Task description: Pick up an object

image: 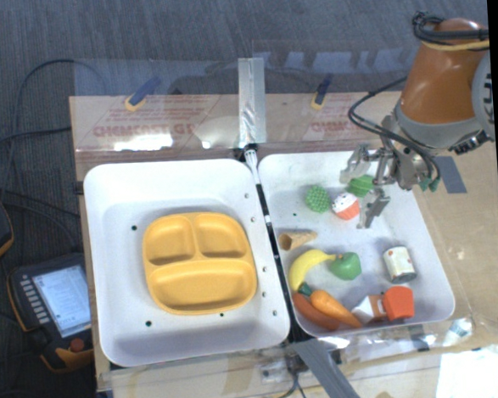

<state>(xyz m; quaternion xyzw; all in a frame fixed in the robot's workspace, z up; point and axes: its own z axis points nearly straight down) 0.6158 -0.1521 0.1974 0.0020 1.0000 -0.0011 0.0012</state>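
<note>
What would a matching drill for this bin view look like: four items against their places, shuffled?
Items:
1. yellow divided plastic plate
2. yellow toy banana
3. small white can
4. green bumpy ball

Places:
A. right bin, left of the green toy apple
B. right bin, nearest the divider's far end
C. left bin
D. right bin, above the orange block

Pairs: 1-C, 2-A, 3-D, 4-B
</note>
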